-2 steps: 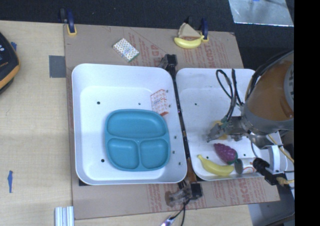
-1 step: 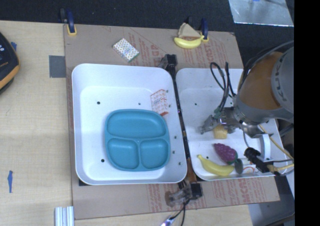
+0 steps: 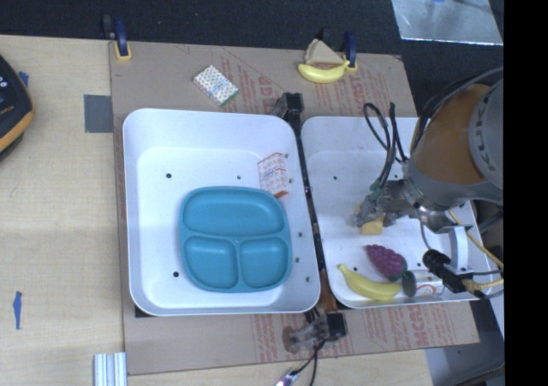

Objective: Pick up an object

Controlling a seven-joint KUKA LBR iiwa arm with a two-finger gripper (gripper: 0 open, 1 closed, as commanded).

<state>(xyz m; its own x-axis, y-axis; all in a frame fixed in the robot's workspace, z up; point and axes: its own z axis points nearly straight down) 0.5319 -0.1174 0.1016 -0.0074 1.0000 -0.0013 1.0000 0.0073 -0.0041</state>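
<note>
My gripper [image 3: 373, 211] is low inside the right bin [image 3: 342, 162], reaching in from the right. Its tip sits right over a small pale yellow piece [image 3: 372, 226] on the bin floor. A purple bunch of grapes [image 3: 385, 259] lies just below it, toward the front. A yellow banana [image 3: 368, 284] rests along the front wall of the same bin. In the left bin [image 3: 154, 153] lie a blue divided plate [image 3: 235, 237] and a small red-and-white packet [image 3: 273, 174].
Outside the bins, a second banana [image 3: 322, 72] with a wedge of food and a patterned packet [image 3: 215, 84] lie on the cardboard at the back. Black cables [image 3: 383, 132] loop over the right bin's back wall. A yellow and black device [image 3: 10, 106] sits at the far left.
</note>
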